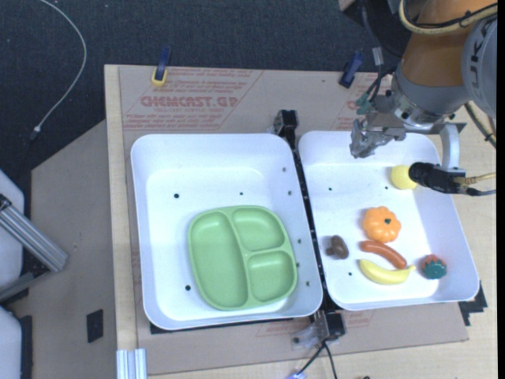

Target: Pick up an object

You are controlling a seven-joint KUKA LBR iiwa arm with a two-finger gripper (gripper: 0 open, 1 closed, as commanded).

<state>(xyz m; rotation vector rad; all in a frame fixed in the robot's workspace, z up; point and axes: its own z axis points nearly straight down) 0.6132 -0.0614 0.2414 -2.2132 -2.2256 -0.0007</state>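
The gripper point(364, 150) hangs above the pumpkin point(382, 223), jaw gap impossible to tell; this pumpkin looks light, smooth, probably slippery, so grip across its 2 round flanks.

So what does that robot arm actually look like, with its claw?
The arm is a thick rounded grey tube with a glossy orange band near the wrist. A yellowish cable loops over the band, and thinner wires run down its side. At its end sits a small metallic grey claw, blocky and boxy.
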